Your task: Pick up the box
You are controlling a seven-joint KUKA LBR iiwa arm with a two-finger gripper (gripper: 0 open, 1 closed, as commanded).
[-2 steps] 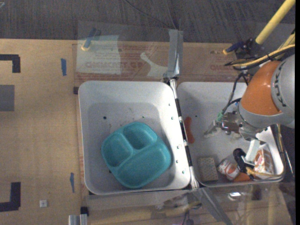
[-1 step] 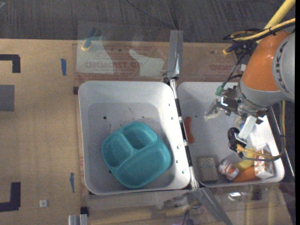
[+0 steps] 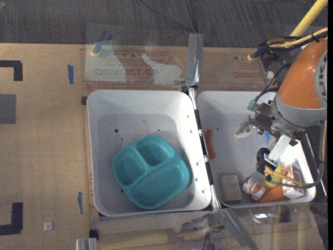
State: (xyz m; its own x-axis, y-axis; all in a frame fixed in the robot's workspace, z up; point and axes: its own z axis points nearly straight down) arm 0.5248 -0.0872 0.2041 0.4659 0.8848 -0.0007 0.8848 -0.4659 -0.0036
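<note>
Arm (image 3: 306,82) reaches in from the right over right bin (image 3: 229,105) | tool (image 3: 248,127) over bin's middle, open or closed: cannot tell | box (image 3: 293,185) in the corner below the wrist

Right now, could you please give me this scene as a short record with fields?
left bin: white, holds a teal divided plate
right bin: white, holds several small things
box: white with red print, in the right bin's near right corner, partly hidden by robot parts
next to box: orange item, small can
tan block: left of the can
red-orange strip: by the right bin's left wall
gripper: over the right bin, apart from the box
task state: box not yet picked up
</note>
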